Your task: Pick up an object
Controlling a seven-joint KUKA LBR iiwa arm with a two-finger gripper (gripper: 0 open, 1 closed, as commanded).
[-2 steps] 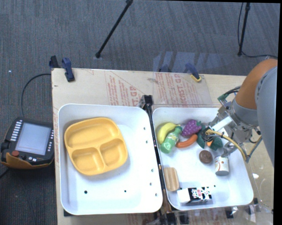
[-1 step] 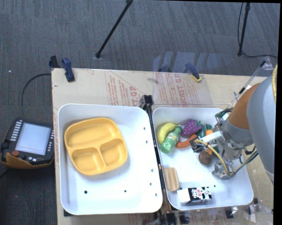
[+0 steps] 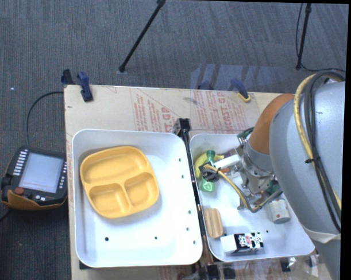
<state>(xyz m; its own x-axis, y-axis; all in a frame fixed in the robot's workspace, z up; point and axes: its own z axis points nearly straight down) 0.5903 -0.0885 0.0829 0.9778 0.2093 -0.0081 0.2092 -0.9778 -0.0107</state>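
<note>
**Claw down in the right-hand bin, among small items**

Claw (image 3: 255, 197) sits low over the middle of the right-hand bin (image 3: 295, 241), hanging from the grey arm that comes in from the right. Whether it is released or clenched cannot be told from this angle, and nothing can be seen held in it.

Just to its right, a short white cylinder (image 3: 280, 211) lies on the bin floor, tilted, with a darker end. To its left lies a small green and black item (image 3: 208, 182), and above that, near the bin's upper left corner, a yellow-green toy (image 3: 206, 160); its exact shape is hard to make out. Nearer the front, a tan wooden block (image 3: 213, 222) lies along the left wall, and beside it, at the front edge, a white carton with black patches (image 3: 244, 242).

Across the divider, the left-hand bin (image 3: 103, 246) holds a yellow plate (image 3: 119, 180) with three compartments, well apart from the claw.
</note>
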